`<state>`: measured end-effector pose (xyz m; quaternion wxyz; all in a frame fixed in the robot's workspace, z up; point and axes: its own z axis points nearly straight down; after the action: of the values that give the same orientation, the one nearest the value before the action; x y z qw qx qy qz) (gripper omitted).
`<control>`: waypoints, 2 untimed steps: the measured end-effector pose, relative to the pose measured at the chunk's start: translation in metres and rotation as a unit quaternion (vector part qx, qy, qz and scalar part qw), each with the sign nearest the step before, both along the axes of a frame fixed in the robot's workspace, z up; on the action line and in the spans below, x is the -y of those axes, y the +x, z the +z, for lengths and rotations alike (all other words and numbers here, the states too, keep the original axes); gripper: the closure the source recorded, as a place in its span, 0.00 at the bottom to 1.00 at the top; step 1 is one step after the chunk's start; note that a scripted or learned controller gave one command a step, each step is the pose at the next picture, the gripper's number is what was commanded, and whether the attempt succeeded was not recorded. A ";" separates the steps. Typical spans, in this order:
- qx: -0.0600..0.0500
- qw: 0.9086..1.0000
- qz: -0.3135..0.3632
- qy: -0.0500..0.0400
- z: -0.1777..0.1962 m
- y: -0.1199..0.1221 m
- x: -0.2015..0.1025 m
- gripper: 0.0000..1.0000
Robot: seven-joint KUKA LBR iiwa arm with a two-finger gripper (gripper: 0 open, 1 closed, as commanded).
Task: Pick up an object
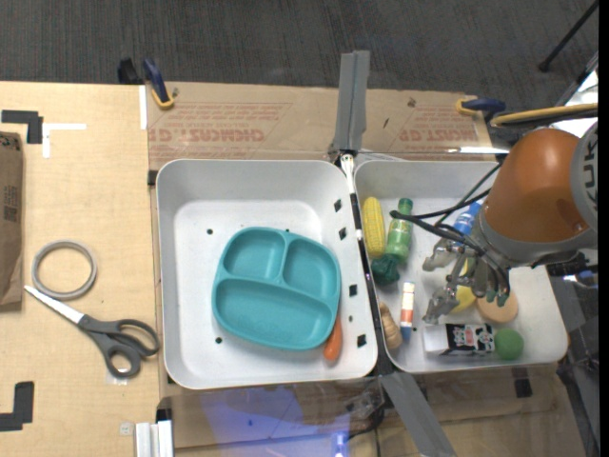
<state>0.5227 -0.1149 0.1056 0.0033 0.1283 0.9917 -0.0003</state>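
At the near edge of the right bin point(547, 355) lies a small dark card or packet point(468, 338) with white marks, and just beside it a green ball point(510, 343). A little farther in, the end effector point(455, 288) hangs low over the bin, its metal parts tangled with cables; whether it is released or clenched cannot be told. A yellow piece point(465, 298) and a tan round object point(499, 307) show just beside it, not visibly between its parts. Left of it lies a thin white tube point(407, 306) with orange and blue ends, then a dark green lump point(385, 271). Farther back, a yellow corn cob point(374, 227) and a green bottle point(399, 232) lie side by side.

In the left bin point(181, 255) a teal divided plate point(276, 288) sits with an orange carrot-like piece point(332, 343) at its near right rim. On the table point(76, 160), scissors point(100, 329) and a tape ring point(64, 268) lie well to the left.
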 end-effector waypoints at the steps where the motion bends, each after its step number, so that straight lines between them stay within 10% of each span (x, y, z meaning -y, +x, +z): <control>1: -0.002 0.998 -0.060 0.001 -0.013 0.048 -0.003 0.00; 2: -0.001 0.988 -0.152 0.001 -0.013 0.086 -0.022 0.00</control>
<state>0.6087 -0.0929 0.0923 0.0018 0.2779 0.9606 -0.0005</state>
